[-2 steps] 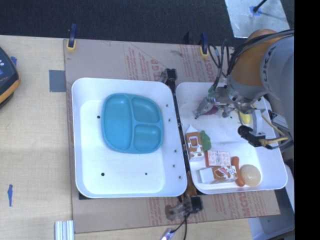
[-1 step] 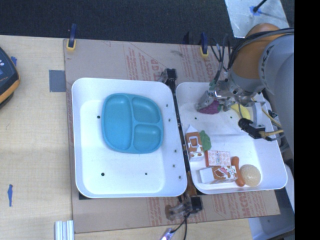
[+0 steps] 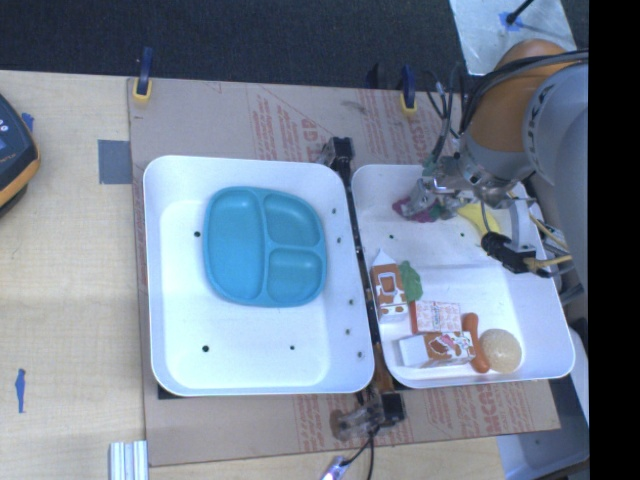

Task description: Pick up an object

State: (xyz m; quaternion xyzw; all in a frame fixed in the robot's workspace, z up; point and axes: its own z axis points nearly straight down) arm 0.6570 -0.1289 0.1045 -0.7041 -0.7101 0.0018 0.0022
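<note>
My gripper point(image 3: 434, 194) is low over the far end of the right bin point(image 3: 452, 246), under the grey and orange arm that reaches in from the right. A small purple object point(image 3: 405, 207) lies right at its tip, touching or nearly touching it; I cannot tell whether it is gripped. A bit of a yellow object point(image 3: 470, 214) shows just right of the gripper, partly hidden by the wrist. Closer to the front lie a brown-and-white carton point(image 3: 388, 290), a green piece point(image 3: 410, 280), a red-and-white box point(image 3: 437, 316), another carton point(image 3: 438, 349), an orange piece point(image 3: 472, 336) and a beige ball point(image 3: 500, 350).
The left bin point(image 3: 180, 308) holds a blue divided plate point(image 3: 265, 246). A ridge with clips separates the two bins. A black part point(image 3: 506, 254) of the arm's fittings hangs over the right bin's right side. A yellow-and-black device point(image 3: 14, 158) sits at the bench's far left.
</note>
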